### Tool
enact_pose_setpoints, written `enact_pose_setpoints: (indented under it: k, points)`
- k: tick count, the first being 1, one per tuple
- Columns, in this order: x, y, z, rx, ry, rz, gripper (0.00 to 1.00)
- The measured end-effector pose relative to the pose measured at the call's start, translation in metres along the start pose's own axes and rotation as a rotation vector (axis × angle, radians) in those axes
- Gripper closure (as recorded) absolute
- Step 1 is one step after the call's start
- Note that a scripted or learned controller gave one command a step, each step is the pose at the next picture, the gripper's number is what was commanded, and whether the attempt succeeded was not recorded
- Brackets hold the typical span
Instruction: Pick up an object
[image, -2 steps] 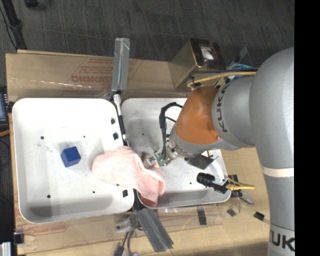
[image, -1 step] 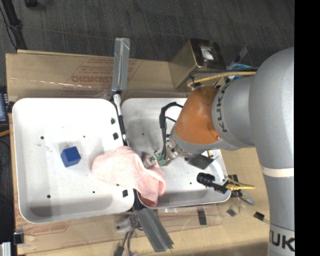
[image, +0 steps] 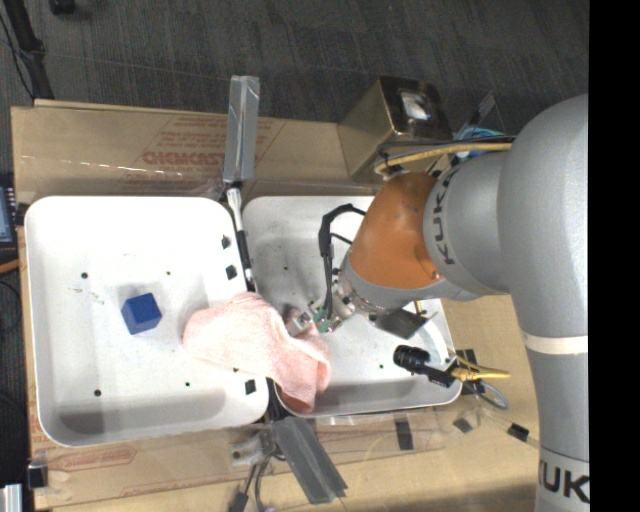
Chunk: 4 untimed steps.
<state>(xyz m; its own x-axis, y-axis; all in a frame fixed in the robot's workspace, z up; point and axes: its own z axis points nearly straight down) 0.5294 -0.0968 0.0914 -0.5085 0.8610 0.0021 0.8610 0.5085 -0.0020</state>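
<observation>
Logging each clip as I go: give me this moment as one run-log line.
arm: over right white bin | gripper: low beside pink crumpled cloth draped across the divider | blue cube: left white bin, untouched | grasp: unconfirmed

Lettering "KUKA" is printed in dark capitals on the grey arm (image: 540, 210), partly seen beside the orange band and again at the lower right. Red print on the cardboard sheet (image: 130, 150) cannot be read.
</observation>
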Motion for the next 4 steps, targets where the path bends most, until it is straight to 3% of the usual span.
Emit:
enact_pose_setpoints:
  k: [4]
  points:
    - [0.0000, 0.0000, 0.0000, 0.000, 0.000, 0.000, 0.00]
